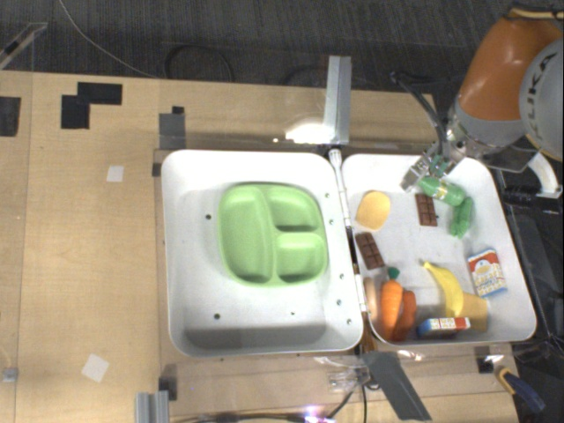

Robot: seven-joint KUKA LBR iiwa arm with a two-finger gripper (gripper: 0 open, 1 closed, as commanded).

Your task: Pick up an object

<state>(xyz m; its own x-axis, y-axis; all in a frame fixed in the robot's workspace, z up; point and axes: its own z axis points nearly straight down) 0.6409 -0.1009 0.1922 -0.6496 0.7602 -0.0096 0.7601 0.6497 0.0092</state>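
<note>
A green bottle-like object, the item nearest the gripper, lies at the far end of the right white bin, its near end touching a second green item just toward the camera. Going from near to far in this bin: along the near edge sit a small red and blue bottle lying on its side, an orange carrot beside a reddish vegetable, and a yellow banana with a tan block at its lower end. Farther back stand a small red and white carton by the right wall and a dark chocolate bar by the left wall. Beyond them are a round yellow-orange fruit and a second chocolate bar. The gripper comes down from the right, over the bottle's far end; whether its fingers are wide, narrow or clasping the bottle cannot be told from this angle. The left white bin holds a green divided tray. Both bins rest on a pale wooden table.
</note>
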